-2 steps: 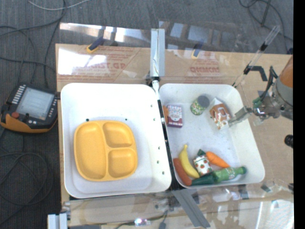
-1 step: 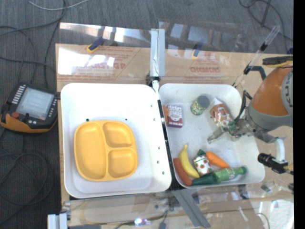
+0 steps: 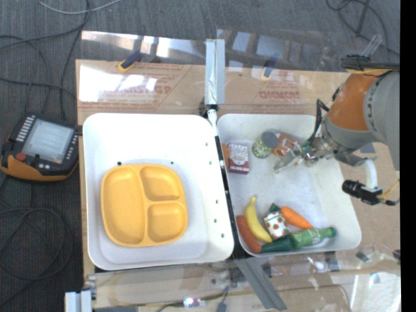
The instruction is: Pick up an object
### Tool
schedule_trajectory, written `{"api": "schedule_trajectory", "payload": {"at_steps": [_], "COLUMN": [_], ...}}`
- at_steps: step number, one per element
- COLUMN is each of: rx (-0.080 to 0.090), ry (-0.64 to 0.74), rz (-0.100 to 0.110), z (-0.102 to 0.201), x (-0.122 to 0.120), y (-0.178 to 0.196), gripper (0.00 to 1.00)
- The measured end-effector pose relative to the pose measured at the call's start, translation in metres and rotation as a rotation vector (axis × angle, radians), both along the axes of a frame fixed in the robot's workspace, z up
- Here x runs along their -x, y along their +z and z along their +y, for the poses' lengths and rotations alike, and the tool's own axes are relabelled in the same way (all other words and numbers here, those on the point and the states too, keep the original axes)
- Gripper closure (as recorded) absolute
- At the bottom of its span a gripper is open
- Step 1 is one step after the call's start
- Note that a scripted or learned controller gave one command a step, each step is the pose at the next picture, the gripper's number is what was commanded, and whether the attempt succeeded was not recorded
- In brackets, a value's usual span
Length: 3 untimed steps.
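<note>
there, gripper [image 3: 290, 160] low in right bin [image 3: 325, 194]

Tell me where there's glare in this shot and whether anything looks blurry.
In the camera view, glare streaks the clear panel behind the bins and washes out the white left bin, hiding surface detail; the yellow divided tray reads crisply with soft shadows in its compartments; the gripper over the right bin is small and slightly smeared, so its outline is hard to read.

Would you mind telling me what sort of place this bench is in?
Probably a robotics lab: a robot arm reaches over white bins, a teach pendant lies on the carpet, and cables trail nearby.
</note>
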<state>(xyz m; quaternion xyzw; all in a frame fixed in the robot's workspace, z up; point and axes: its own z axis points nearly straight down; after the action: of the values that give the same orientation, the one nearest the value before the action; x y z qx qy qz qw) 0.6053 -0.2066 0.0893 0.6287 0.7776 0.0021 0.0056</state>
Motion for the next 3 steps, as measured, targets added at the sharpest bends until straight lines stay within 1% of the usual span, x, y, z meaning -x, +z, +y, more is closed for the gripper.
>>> {"api": "schedule_trajectory", "payload": {"at_steps": [1,2,3], "rx": [-0.018,-0.013,-0.002], "ry": [-0.061,-0.058,-0.145], "rz": [0.043,0.058,0.01], "z": [-0.011,-0.012,0.037], "x": [-0.062,-0.059,-0.064], "y": [0.005,0.013,0.125], "gripper": [0.0,1.0,1.0]}}
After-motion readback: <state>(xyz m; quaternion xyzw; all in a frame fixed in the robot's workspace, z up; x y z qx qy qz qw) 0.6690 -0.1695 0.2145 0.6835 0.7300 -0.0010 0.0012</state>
